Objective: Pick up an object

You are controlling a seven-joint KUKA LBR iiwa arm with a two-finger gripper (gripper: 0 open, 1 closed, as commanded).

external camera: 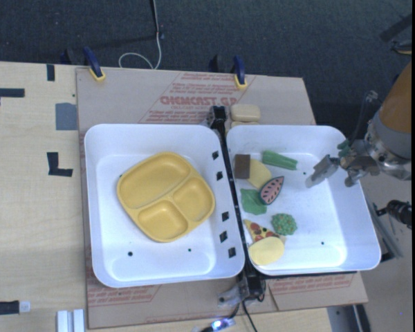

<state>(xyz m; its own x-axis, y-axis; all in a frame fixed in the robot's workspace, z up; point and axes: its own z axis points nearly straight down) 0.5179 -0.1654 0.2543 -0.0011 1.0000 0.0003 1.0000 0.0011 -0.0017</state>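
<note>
Gripper [335,169], fingers spread and empty, poised over the right bin's [332,258] right rim. Nearest candidate: green bar [280,160], just to its left; watermelon slice [272,189] beyond, lower. Advisable: centre over one isolated piece, descend vertically, then close.

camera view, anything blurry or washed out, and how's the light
Camera view: the light is even and soft, with faint shadows inside the bins. The right bin and left bin read bright white but keep detail. The gripper looks slightly smeared, while the yellow tray is sharp.
</note>
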